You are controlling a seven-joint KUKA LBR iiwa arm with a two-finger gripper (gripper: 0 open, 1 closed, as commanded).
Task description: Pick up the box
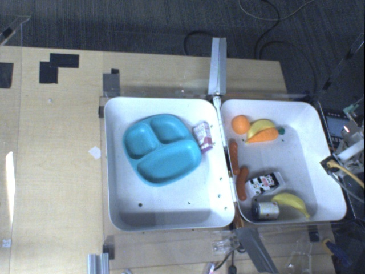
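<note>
Wooden bench (57, 153) bears 2 white bins; the box (266, 182) lies in the right bin (308, 153) beside a banana (291, 203); my gripper's state I cannot tell

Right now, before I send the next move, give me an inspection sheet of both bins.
Surface: wooden bench bearing two white bins side by side.
Job's things: box lies flat in the right bin, near its front.
Clutter: blue divided plate and small packet in the left bin; orange, carrot, sausages, can, banana.
Hand: nothing seen.
Cables: black cables on the floor behind the bench.
Surroundings: dark carpet.
</note>
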